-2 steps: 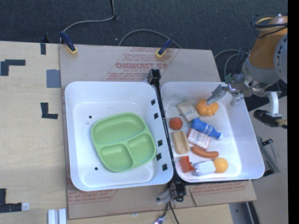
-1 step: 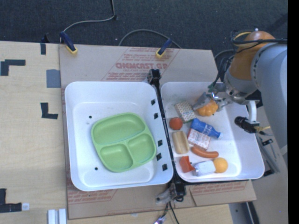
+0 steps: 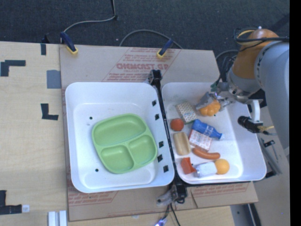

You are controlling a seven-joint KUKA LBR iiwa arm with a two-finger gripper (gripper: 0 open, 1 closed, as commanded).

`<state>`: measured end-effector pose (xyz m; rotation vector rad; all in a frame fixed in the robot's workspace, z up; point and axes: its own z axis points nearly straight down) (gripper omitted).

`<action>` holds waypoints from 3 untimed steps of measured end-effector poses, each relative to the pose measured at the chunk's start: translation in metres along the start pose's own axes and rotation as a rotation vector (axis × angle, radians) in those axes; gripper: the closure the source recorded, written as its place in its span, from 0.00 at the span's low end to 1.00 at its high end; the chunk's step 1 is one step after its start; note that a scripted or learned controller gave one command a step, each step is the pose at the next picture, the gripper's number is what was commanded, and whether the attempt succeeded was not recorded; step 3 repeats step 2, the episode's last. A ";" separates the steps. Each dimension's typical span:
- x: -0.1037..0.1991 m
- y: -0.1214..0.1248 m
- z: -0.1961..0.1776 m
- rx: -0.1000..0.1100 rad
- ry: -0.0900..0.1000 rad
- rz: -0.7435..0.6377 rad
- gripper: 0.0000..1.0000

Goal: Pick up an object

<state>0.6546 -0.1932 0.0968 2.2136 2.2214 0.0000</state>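
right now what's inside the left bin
A green divided plate lies flat in the left bin, its three compartments holding nothing. The white floor shows around it, with a few small dark specks. Whatever sits under the plate is covered.

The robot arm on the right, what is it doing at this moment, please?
The arm reaches into the right bin, and its gripper is down at an orange toy near the bin's far side. Whether it has hold of the toy cannot be told. Other small items lie in the same bin, among them a blue bottle and a sausage. The left bin has a green divided plate.
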 end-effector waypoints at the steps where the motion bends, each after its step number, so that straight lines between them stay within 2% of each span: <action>1: 0.032 -0.021 0.009 0.000 0.001 0.002 1.00; 2: 0.060 -0.073 -0.058 0.004 0.004 0.002 1.00; 3: 0.060 -0.073 -0.058 0.004 0.004 0.002 1.00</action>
